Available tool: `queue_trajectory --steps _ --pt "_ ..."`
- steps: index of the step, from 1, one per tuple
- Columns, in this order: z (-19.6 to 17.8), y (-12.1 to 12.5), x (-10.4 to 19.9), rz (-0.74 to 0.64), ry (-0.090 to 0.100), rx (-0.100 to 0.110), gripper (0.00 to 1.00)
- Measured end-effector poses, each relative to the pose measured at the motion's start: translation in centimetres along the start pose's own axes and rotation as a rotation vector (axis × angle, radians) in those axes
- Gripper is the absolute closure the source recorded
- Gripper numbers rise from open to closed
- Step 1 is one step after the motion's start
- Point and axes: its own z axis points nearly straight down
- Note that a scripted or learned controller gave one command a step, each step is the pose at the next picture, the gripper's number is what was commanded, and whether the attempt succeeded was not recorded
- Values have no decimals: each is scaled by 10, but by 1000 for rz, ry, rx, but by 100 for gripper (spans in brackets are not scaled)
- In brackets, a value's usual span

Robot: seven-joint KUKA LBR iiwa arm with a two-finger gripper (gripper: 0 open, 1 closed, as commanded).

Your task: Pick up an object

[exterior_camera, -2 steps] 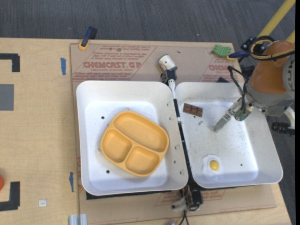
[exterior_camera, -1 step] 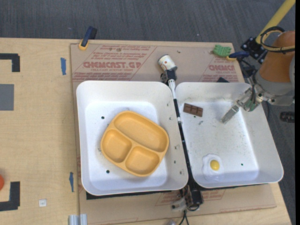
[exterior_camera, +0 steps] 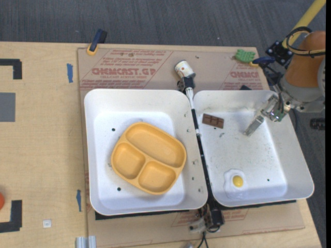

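My pincer [exterior_camera: 252, 127] hovers in the right bin [exterior_camera: 297, 154] – whether spread, I cannot tell – chocolate bar [exterior_camera: 212, 121] and fried egg [exterior_camera: 236, 180] still unpicked

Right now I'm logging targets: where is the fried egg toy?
The fried egg lies in the right bin, near its front edge, well below the brown chocolate piece and apart from the gripper.

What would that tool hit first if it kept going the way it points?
Probably the bare floor of the right bin. The tool slants down and leftward, short of the chocolate; depth is hard to judge from above.
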Motion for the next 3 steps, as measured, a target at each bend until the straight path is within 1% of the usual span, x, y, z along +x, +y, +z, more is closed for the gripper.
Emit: queue_trajectory --steps 1,2,3 --pt "1 -18 96 302 -24 -10 0" --pt "-2 -6 21 224 -26 -11 0" --pt "1 -6 104 367 -23 -11 0"
